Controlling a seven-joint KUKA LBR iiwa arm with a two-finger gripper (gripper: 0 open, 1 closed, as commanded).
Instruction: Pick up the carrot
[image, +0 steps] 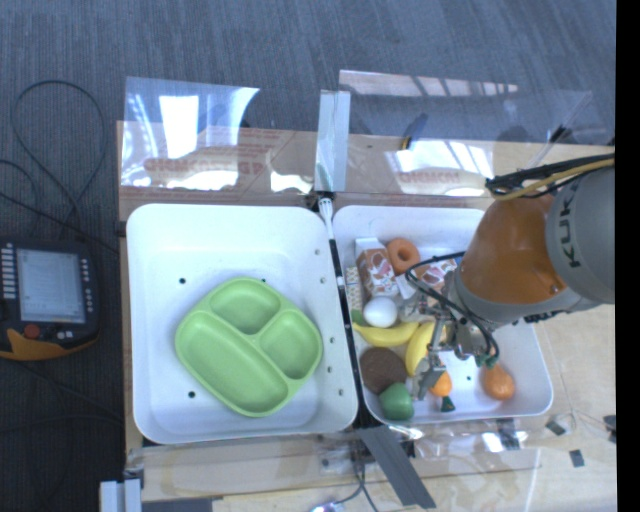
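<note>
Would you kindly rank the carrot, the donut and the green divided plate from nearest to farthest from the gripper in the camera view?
1. Carrot, right bin, directly at the gripper.
2. Donut, same bin, toward its far end.
3. Green divided plate, in the left bin.

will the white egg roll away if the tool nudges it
Probably only a little: the egg is round and smooth, so apt to roll, but it looks hemmed in by the banana and a snack packet. Likely light and slippery.

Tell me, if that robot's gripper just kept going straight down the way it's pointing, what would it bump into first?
Most likely the carrot, lying right under the gripper in the right bin, between the green pepper and the orange. Depth is hard to judge from above, so it might graze the banana instead.
</note>
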